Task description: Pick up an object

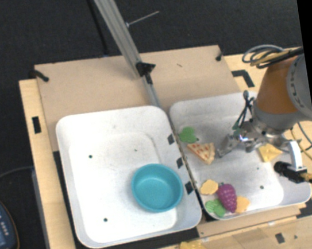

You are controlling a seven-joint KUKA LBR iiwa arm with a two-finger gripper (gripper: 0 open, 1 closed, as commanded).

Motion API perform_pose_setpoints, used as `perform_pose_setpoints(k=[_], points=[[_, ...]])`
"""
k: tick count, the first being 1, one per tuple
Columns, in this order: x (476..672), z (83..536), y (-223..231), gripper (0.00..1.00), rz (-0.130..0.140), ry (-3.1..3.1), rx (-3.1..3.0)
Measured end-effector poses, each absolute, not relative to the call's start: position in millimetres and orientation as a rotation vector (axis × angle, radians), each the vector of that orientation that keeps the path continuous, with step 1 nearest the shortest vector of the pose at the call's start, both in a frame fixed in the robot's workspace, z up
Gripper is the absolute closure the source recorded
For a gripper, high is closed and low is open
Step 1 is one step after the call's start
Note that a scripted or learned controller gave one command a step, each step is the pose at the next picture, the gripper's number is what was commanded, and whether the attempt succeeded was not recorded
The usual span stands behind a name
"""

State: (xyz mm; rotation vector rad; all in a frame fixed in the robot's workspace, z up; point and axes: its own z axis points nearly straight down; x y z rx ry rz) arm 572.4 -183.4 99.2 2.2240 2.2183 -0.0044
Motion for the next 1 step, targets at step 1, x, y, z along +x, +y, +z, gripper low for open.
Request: perform_pose_setpoints(k=[1], points=[[574.2,112.3,-183.9,1.0,0.004,2.208,2.228]])
